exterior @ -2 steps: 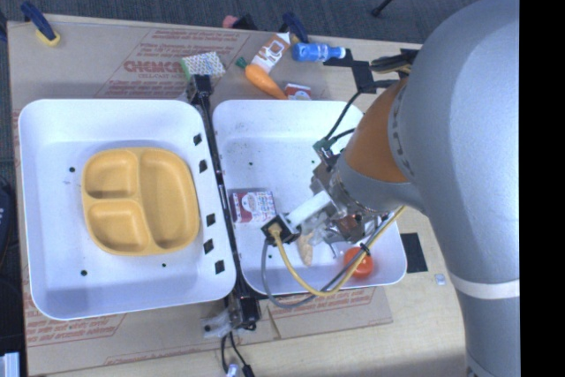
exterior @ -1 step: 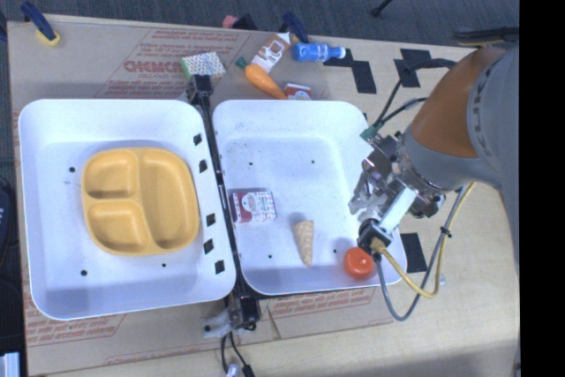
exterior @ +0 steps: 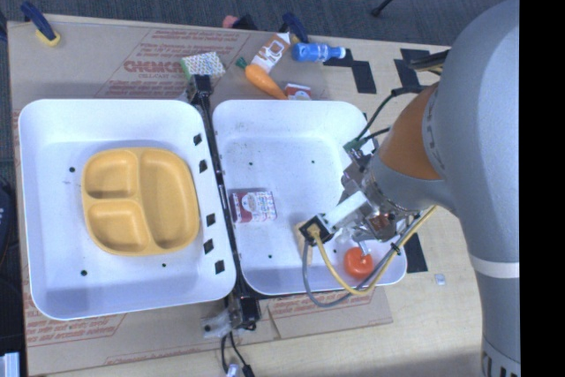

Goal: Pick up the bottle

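My gripper (exterior: 369, 229) hangs low over the front right corner of the right bin (exterior: 291, 115), below the grey arm with its orange band (exterior: 408, 141). A round orange-red object (exterior: 357, 260) lies on the bin floor directly under and just in front of the gripper; its shape is partly hidden, so I cannot tell whether it is the bottle. A small blue bottle (exterior: 313, 52) lies on the bench behind the right bin, outside it. Next to it lies a white and orange bottle (exterior: 269, 56).
A red and white carton (exterior: 253, 206) lies at the right bin's left side. The left bin (exterior: 44, 128) holds a yellow divided plate (exterior: 139, 199). An orange carrot (exterior: 264, 81) lies behind the right bin. Yellow cable (exterior: 328, 265) loops near the gripper.
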